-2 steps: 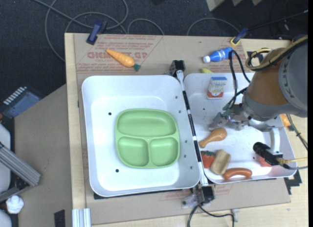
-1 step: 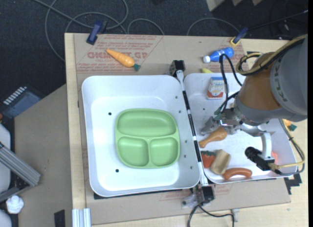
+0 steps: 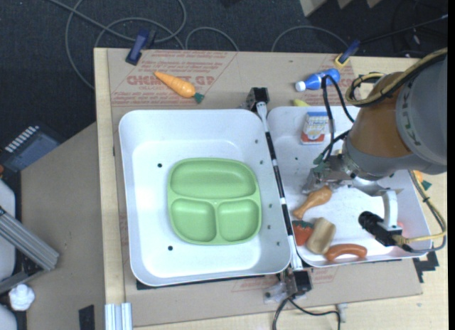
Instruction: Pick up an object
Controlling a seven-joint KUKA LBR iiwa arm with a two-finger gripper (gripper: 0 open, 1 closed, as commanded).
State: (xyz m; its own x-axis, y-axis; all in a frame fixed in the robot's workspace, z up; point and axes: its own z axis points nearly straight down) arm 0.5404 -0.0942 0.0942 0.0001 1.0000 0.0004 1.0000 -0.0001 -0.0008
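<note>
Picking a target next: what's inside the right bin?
In the right bin: a small carton, a chicken drumstick, a bread-like piece, a red ring. The arm covers the far right side.

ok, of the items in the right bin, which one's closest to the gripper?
The tan drumstick-shaped piece, lying just below and left of the gripper. The small carton sits toward the bin's far end; the tan block and red ring lie nearer its front edge.

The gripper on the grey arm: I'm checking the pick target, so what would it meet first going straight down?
Probably the tan drumstick-shaped toy in the right white bin, just beneath the gripper; depth is unclear from this slant.
</note>
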